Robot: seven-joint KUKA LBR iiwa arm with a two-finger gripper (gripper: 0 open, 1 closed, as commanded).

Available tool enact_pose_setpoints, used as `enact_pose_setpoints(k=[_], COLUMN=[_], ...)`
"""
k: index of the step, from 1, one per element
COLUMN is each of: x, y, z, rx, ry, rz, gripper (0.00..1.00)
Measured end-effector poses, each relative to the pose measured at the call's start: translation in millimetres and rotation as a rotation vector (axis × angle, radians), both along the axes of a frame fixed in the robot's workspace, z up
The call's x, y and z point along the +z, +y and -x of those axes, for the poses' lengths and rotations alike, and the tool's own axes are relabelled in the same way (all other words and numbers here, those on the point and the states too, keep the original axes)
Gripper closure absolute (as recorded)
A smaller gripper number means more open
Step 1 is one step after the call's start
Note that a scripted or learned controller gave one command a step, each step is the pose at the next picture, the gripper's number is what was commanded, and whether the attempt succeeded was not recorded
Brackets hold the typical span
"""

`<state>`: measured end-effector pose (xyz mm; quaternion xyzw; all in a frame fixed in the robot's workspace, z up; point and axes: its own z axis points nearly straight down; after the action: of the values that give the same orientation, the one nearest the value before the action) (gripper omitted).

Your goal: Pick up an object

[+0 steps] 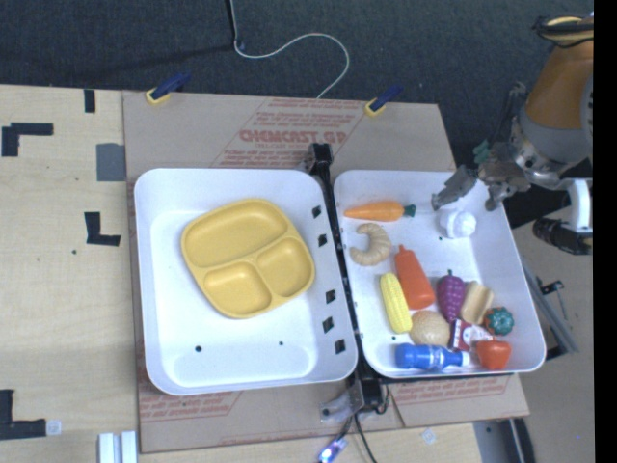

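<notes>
My gripper [474, 193] hangs over the far right corner of the right bin [516, 258]; its two fingers are spread open with nothing between them. Just below it a small white object [460, 225] lies on the bin floor. The right bin also holds a carrot [378, 211], a tan curved pastry [372, 245], an orange bottle [415, 278], a yellow corn cob [394, 303], purple grapes [450, 295], a tan bread piece [475, 303], a teal ball [499, 321], a beige potato [431, 329], a blue bottle [428, 358] and a red tomato [493, 354].
In the left bin [164, 287] a yellow divided plate [249, 257] lies flat. A black clip-lined ridge [335, 258] separates the bins. A white cable [289, 46] loops behind the cardboard base. The arm's grey and orange body [564, 95] stands at the right.
</notes>
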<state>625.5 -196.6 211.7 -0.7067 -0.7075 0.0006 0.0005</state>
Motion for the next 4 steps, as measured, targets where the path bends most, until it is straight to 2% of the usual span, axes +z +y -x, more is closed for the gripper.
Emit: enact_pose_setpoints(k=[1,2,3,4], x=[-131,-116,-129,-94], y=[87,82,104,99], z=[32,30,-9,69], rx=[0.005,0.001,0.003,-0.003], ry=[0.009,0.003,-0.001,0.004], rz=[-0.006,-0.001,-0.001,0.0], gripper=[0.0,1.0,1.0,1.0])
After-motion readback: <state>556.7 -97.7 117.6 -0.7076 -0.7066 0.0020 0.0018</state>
